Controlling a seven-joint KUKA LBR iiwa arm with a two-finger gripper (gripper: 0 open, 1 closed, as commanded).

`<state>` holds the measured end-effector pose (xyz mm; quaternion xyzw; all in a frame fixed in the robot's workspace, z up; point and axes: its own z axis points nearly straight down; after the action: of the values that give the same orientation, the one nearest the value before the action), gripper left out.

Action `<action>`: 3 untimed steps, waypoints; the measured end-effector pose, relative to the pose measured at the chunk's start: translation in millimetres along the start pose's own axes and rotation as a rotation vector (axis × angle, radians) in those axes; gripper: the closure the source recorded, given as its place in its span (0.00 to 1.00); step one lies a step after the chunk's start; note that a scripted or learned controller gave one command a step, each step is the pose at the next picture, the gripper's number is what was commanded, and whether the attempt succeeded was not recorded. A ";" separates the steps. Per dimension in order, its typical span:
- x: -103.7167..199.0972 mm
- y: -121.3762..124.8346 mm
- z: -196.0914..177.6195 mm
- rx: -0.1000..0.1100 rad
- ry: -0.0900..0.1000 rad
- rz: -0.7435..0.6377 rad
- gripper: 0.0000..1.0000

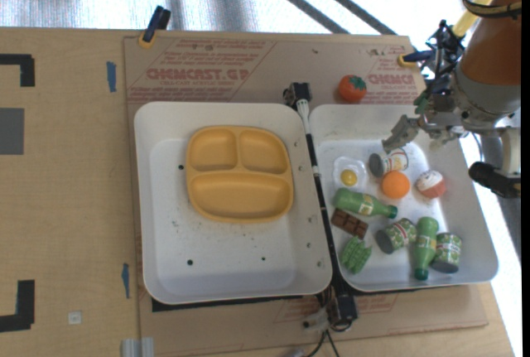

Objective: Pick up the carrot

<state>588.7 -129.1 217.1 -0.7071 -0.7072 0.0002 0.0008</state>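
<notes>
The only orange piece in the right bin [480,264] is a rounded one [396,185] near its middle; I cannot tell if it is the carrot. My gripper [418,140] hangs over the bin's far part, just above and behind that piece. Its fingers are spread open, one grey finger [397,132] reaching down-left. Nothing sits between them. A small can with a red and white label [396,161] lies right below the gripper, touching the orange piece.
Around the orange piece lie a fried egg [349,176], a pink and white piece [430,183], a green bottle [363,203], a chocolate bar [349,223], more cans and another bottle [424,246]. The left bin holds a yellow divided plate [239,173]. A tomato [352,88] sits behind the bins.
</notes>
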 end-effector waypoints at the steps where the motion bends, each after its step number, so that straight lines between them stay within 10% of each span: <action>1: 27.6 -17.4 98.2 -0.002 -0.001 0.237 0.00; 2: -39.9 38.0 131.7 -0.002 -0.001 0.203 0.00; 3: -70.2 54.6 131.8 0.054 0.034 0.400 0.00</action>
<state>643.1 -199.3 85.2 -0.8332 -0.5521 0.0075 0.0315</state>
